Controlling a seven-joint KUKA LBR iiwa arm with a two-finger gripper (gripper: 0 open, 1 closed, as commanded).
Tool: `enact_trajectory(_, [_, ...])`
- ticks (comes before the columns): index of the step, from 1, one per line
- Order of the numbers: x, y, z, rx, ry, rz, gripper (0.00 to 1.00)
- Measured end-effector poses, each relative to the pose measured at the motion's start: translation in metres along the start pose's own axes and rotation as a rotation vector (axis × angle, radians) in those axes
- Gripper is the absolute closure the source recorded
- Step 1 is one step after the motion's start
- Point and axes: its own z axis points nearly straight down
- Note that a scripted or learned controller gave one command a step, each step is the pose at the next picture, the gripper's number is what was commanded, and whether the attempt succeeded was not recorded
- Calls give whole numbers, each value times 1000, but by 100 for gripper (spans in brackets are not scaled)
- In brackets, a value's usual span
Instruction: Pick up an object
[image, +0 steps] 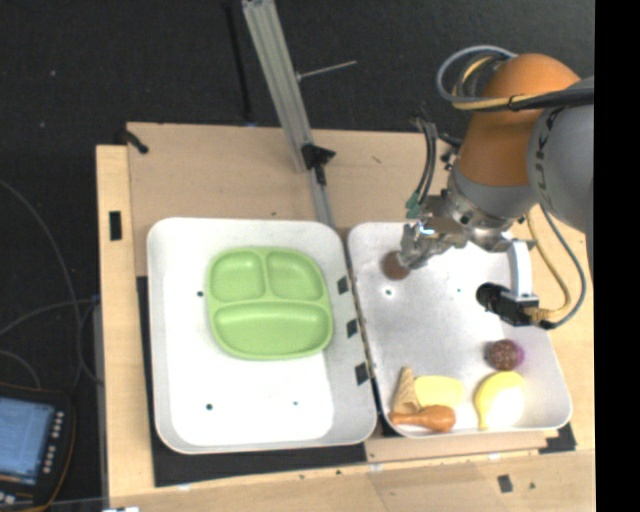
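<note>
My gripper (412, 250) hangs over the far left part of the right bin (450, 310), pointing down. A small brown round object (395, 265) lies on the bin floor right at the gripper's tip, partly covered by it. Near the bin's front edge lie a yellow apple-like fruit (500, 398), a dark purple round fruit (504, 353), a pale yellow wedge (438, 390), an orange carrot-like piece (432, 418) and a tan cone-shaped piece (405, 385).
The left bin (190, 400) holds a green divided plate (270, 303). A metal pole (290, 110) slants up from between the bins. A black fixture (500, 300) juts in at the right bin's right side.
</note>
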Motion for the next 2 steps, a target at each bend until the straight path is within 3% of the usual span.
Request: enact_trajectory(2, [102, 32, 6, -1, -1, 0, 100])
